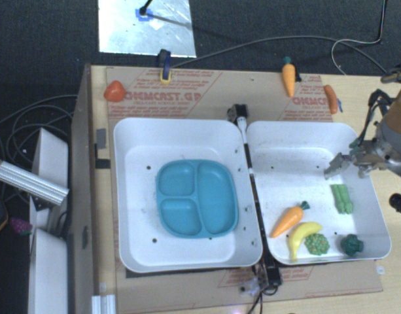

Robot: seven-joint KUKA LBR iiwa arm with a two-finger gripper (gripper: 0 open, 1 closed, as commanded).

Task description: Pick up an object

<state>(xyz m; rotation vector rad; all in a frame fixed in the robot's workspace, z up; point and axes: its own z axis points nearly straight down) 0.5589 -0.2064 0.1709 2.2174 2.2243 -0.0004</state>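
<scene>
Over the right bin's (298, 136) far right side the gripper (349, 162) is seen; its state cannot be told. Carrot (288, 219), banana (301, 235), broccoli (316, 243) and green pod (342, 198) are spread along the near part.

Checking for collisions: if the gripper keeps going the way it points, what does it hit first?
The gripper points left and down, so probably the right bin bare floor; depth is unclear.

Left bin (131, 175): tray (196, 198). Right bin (285, 146): carrot (287, 220), banana (300, 235), broccoli (316, 244) at front; bean (342, 198) right of carrot.
</scene>
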